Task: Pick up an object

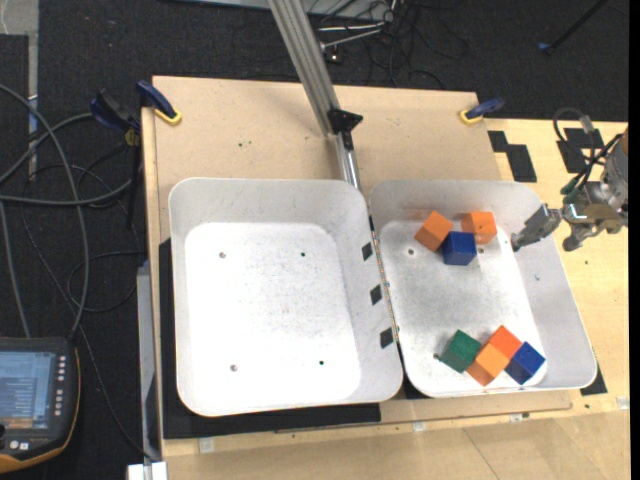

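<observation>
The right bin (540,298) holds two groups of small blocks. At the far end an orange cube (434,230), a second orange cube (481,225) and a blue cube (459,248) sit close together. Near the front edge a green cube (462,351), an orange block (497,353) and a blue cube (525,362) touch in a row. My gripper (556,232) hangs over the bin's far right rim, to the right of the far group. Its fingers (533,227) are spread open with nothing between them.
The left bin (190,268) lies beside the right one, with black clips along the shared edge. A slanted metal pole (305,53) rises behind the bins. Blue-and-yellow clamps (160,103) grip the board's far corners. A teach pendant (35,398) lies at the lower left.
</observation>
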Available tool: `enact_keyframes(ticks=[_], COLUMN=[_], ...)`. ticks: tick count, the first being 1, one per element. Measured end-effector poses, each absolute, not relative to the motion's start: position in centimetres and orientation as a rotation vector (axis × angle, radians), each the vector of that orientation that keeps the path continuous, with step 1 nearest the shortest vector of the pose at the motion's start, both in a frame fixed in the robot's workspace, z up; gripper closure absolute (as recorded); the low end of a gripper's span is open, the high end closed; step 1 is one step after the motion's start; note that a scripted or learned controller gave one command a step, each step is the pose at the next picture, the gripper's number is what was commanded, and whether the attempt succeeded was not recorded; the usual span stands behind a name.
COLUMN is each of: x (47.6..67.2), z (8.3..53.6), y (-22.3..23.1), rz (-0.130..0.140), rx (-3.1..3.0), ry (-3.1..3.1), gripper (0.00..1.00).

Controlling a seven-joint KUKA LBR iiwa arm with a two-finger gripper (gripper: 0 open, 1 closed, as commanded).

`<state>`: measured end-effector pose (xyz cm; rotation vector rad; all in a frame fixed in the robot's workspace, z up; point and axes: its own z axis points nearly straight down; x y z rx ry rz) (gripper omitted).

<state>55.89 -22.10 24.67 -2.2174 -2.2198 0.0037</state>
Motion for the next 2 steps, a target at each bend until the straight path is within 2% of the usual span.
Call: enact_keyframes(ticks=[1, 2], x=[56.0, 55.8], z=[24.9, 20.6], y=[-22.1, -22.3], rz=[0.001, 0.004], rx=[-2.219, -2.220], ry=[-2.225, -2.218], gripper=[0.00, 0.00])
